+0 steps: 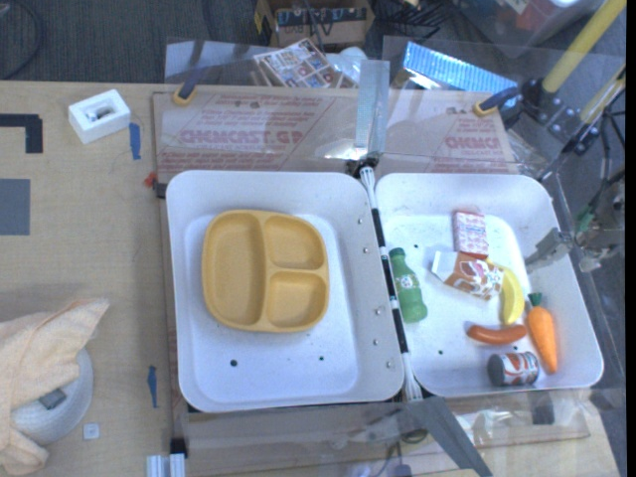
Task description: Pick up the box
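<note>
Box (470, 233) lies flat in right bin (566, 296), toward its far side, untouched. Just nearer than box: torn carton (471, 273), then banana (512, 296), sausage (497, 333), carrot (543, 337), can (513, 368). Green bottle (405, 285) left of box. Yellow tray (265, 268) in left bin (199, 366). Gripper state: cannot tell.

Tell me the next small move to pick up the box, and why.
Probably shift the gripper leftward in the view, over the red and white box. It sits by the right bin's right wall, apart from the box.
</note>
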### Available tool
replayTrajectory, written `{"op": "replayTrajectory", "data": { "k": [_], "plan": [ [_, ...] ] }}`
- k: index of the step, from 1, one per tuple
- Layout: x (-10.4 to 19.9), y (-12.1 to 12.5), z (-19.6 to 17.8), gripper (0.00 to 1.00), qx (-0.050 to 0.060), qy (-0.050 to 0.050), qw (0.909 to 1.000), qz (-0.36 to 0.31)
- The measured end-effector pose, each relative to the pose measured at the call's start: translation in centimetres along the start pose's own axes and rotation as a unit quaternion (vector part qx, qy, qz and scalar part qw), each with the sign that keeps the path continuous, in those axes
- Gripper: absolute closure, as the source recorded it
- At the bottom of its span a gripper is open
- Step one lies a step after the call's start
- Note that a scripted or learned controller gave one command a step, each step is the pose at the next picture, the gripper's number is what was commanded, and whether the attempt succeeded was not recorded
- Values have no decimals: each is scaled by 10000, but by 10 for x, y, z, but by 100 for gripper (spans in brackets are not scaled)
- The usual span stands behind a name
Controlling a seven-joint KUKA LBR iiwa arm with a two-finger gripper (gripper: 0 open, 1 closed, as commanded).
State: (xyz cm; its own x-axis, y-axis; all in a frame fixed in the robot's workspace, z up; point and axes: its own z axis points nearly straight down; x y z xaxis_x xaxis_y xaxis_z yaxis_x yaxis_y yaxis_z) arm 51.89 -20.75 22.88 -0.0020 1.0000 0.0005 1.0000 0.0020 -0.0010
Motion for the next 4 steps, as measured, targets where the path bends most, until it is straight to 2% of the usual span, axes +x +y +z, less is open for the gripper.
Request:
{"op": "replayTrajectory", "data": {
  "k": [1, 2, 3, 4],
  "plan": [
    [40, 87, 73, 0, -22, -14, 9985, -541],
    [28, 144, 142, 0, -23, -15, 9998, 183],
    [30, 145, 131, 100, -38, -28, 9999, 163],
    [84, 149, 42, 100, -15, -11, 9961, 884]
  ]
}}
